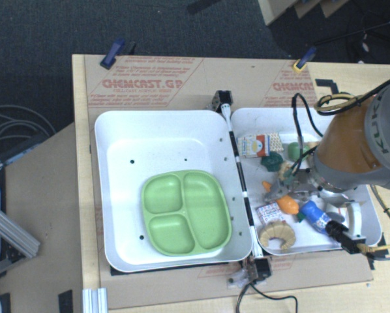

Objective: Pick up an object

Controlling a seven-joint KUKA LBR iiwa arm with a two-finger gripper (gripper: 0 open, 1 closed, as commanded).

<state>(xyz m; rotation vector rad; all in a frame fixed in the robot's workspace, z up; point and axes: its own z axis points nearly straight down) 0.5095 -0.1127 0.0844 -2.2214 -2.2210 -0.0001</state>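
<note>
The arm [351, 142] is reaching in from the right and hanging over the right bin [371, 230]; whether its end effector [298, 182] is apart or together is impossible to tell. Just below it an orange [287, 205], a blue bottle [315, 216] and a croissant [278, 235] are lying close together. A green tray [185, 212] is sitting in the left bin [117, 175].

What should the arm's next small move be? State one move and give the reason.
Probably a short straight descent onto the orange object. The gripper sits low in the right bin, in the clutter beside that object, the blue bottle and the croissant. No object is seen between its fingers, so nothing is secured yet. The green tray lies apart in the left bin.
</note>
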